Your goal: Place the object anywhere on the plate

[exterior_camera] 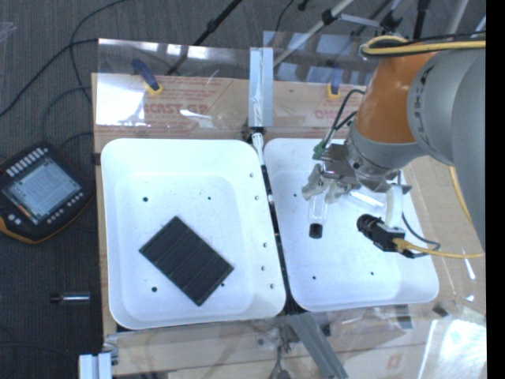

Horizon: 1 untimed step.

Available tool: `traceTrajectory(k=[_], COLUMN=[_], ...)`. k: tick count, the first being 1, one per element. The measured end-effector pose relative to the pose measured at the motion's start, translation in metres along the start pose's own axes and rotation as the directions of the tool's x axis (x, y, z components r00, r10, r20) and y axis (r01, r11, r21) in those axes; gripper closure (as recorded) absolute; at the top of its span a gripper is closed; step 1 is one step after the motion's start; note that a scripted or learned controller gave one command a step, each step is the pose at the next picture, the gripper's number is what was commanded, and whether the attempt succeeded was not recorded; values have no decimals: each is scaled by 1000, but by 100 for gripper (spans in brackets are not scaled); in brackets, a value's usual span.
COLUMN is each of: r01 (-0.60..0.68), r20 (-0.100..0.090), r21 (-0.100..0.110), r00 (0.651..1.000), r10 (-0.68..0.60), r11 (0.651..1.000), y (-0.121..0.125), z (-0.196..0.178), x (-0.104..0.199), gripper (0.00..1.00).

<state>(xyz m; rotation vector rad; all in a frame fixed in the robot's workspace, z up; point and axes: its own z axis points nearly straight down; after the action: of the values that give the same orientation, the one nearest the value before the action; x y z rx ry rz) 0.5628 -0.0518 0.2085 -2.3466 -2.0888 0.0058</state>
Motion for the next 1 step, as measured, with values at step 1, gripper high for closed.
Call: traceTrajectory(k=[1], r01=[90], r20=[0], r21=[0], r00=[996], r10=[-90], r11=[996], y=[88], z=[-3], x=[76], gripper=[100])
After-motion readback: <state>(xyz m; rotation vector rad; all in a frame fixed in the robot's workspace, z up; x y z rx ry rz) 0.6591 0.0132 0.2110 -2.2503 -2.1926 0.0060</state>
